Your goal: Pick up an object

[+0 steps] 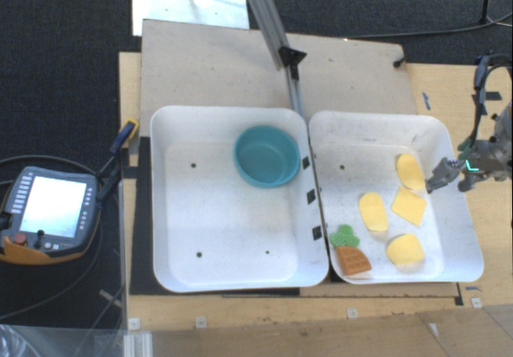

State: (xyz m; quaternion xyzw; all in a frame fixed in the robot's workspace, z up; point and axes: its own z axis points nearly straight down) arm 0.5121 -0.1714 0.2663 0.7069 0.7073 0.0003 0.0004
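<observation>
In the right bin (pixel 449 139) lie several yellow food-shaped pieces: an oval one (pixel 409 172) at the upper right, a flat wedge (pixel 409 207) below it, an oval one (pixel 373 212) in the middle and a round one (pixel 405 250) near the front. A toy carrot (pixel 350 255) with a green top lies at the bin's front left. A teal bowl (pixel 265 156) stands upright in the left bin (pixel 176 211), near its back right. My gripper (pixel 447 175) hangs over the right bin's right rim, just right of the upper yellow oval and apart from it.
A slanted metal pole (pixel 264 6) ends at the back between the bins. A teach pendant (pixel 48 215) lies off the bench at the left, with its cable running toward the left bin. Cables (pixel 481 99) hang at the right edge near the arm.
</observation>
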